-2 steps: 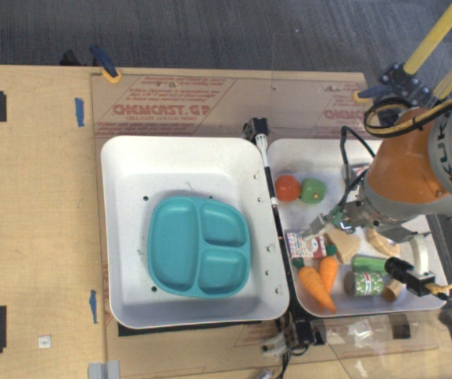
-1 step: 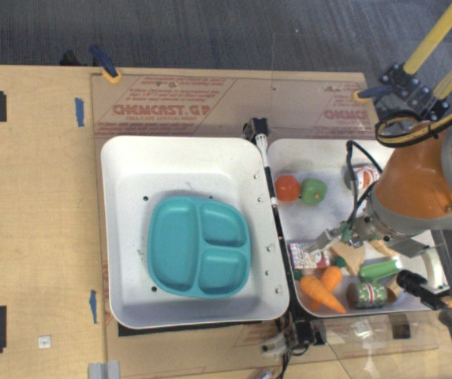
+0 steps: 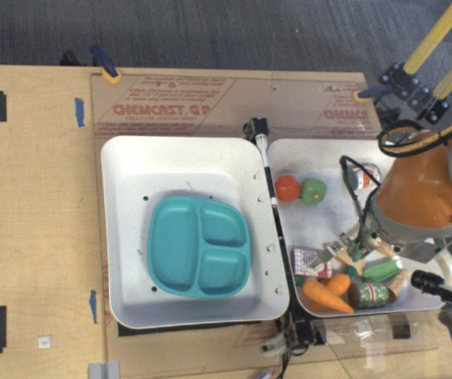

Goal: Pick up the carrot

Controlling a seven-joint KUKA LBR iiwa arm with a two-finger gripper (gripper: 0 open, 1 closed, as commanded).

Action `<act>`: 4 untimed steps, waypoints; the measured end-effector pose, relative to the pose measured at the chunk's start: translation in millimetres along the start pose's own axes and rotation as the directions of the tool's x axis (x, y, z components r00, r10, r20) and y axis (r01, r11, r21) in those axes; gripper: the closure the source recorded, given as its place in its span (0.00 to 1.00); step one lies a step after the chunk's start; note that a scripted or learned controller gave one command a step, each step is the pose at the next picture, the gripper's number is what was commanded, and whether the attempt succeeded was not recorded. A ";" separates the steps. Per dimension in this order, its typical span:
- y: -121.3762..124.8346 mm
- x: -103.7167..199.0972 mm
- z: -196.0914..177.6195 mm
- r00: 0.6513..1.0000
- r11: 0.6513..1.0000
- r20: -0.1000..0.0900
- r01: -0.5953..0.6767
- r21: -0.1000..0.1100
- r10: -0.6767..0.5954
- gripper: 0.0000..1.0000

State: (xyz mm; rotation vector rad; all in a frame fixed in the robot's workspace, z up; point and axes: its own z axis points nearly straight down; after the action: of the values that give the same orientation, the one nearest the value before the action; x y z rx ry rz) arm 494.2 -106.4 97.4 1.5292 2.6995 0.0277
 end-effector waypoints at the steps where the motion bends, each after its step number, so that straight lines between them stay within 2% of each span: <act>1: 1.2 3.8 1.0 0.942 0.942 -0.002 0.335 0.002 -0.335 0.00; 2: 2.5 5.4 -8.5 0.942 0.942 -0.007 0.336 -0.001 -0.336 1.00; 3: 37.5 13.5 -140.2 0.993 0.992 -0.022 0.120 0.023 -0.120 1.00; 4: 35.8 13.9 -137.3 0.993 0.993 -0.026 0.119 0.029 -0.118 0.00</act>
State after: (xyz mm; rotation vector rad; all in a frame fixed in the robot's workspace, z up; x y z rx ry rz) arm 511.9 -75.6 235.5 1.3820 2.8170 0.0021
